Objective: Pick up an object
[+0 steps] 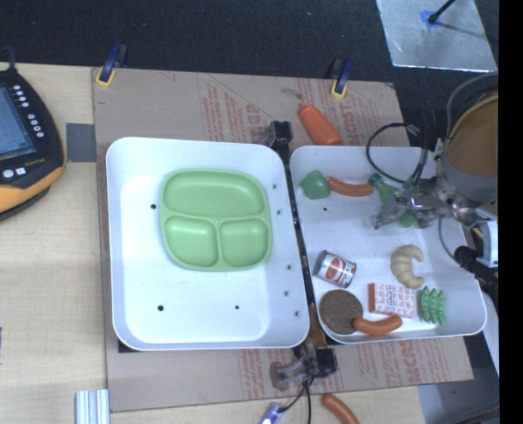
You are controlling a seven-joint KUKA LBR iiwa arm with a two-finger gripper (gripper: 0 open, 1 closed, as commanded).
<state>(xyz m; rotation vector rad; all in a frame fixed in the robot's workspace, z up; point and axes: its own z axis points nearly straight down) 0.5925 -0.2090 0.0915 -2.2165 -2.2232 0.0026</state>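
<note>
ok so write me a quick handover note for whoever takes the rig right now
Gripper: low in the right bin, upper right part, by a green item; nothing is seen between its fingers, and whether they are open cannot be told.
Right bin: carrot, green piece, can, croissant, red-and-white packet, green toy, brown disc, sausage.
Left bin: green divided plate.
Done: nothing lifted.
Left: grasp one object and raise it.
</note>
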